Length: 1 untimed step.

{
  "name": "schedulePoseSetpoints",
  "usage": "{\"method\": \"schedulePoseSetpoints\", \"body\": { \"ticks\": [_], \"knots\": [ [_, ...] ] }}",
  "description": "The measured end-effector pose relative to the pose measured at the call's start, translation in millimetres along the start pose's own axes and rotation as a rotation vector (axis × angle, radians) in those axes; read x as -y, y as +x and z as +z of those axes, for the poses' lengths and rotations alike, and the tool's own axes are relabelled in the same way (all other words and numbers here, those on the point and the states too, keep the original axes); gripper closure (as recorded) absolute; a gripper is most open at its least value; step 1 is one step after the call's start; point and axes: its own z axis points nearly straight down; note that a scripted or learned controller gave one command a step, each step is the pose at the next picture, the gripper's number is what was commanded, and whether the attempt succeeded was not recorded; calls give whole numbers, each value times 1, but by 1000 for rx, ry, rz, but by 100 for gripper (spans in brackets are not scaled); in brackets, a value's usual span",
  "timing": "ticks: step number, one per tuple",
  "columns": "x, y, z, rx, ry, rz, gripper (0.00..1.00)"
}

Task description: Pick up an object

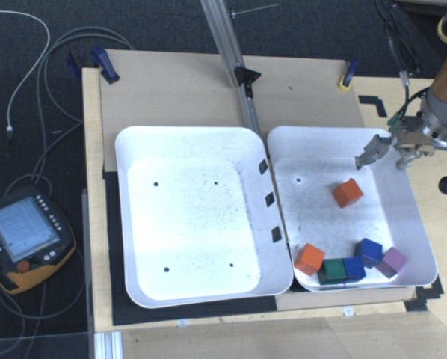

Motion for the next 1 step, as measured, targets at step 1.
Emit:
{"method": "schedulePoseSetpoints", "body": {
  "ticks": [1],
  "knots": [
    [82,29,-61,-1,-4,1,0]
  ]
}}
